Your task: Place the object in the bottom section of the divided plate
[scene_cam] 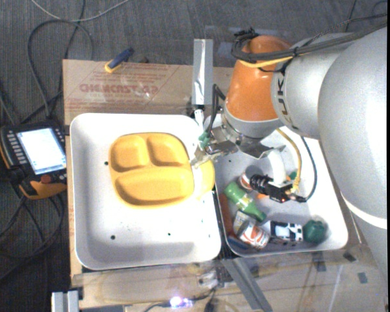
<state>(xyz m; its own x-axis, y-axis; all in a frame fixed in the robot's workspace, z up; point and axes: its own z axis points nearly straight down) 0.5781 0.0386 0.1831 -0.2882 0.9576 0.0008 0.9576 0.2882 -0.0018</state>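
A yellow divided plate [151,169] lies in the left white bin [97,239]; its wide bottom section [155,187] faces the near side and holds nothing. My gripper [201,155] hangs over the rim between the two bins, just off the plate's right edge. It is shut on a small yellow object [208,175], which overlaps that rim and partly hides behind the plate's edge. The orange wrist band [257,83] rises above it.
The right bin [335,239] holds a green bottle [239,195], a can [251,234], a black-and-white item [286,230] and a dark green ball [316,229]. A tablet [39,149] sits left of the bench. Cardboard [130,90] lies behind the left bin.
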